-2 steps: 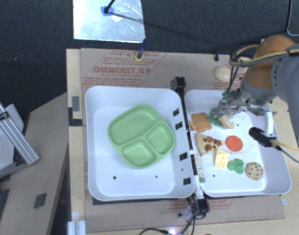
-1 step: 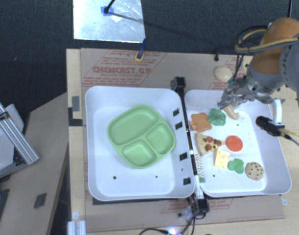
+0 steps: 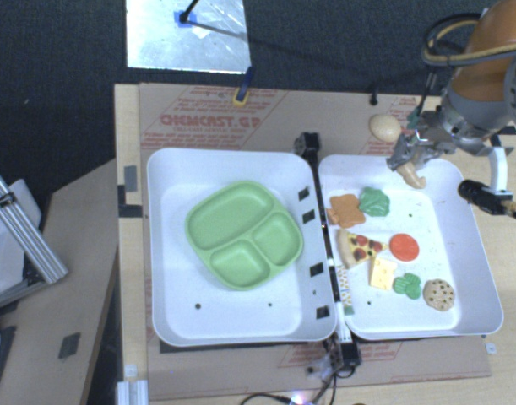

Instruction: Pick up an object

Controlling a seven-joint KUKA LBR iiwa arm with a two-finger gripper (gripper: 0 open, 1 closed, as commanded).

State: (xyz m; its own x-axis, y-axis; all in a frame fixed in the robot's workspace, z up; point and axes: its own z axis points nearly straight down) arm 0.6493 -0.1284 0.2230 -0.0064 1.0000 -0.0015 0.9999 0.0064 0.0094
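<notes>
Toy food items sit loose in the right bin [image 3: 477,251]: toast slice [image 3: 346,210], green leafy piece [image 3: 375,201], pizza slice [image 3: 359,247], tomato slice [image 3: 404,246], cheese wedge [image 3: 381,272], broccoli [image 3: 407,285], cookie [image 3: 439,294]. My gripper [image 3: 407,160] is over that bin's far edge, just above a tan curved piece [image 3: 412,176]. Can't tell whether my fingers are apart or clamped. Left bin [image 3: 169,251] holds a green divided plate [image 3: 243,234]. A tan egg-shaped item [image 3: 384,126] lies on the bench behind the bin.
</notes>
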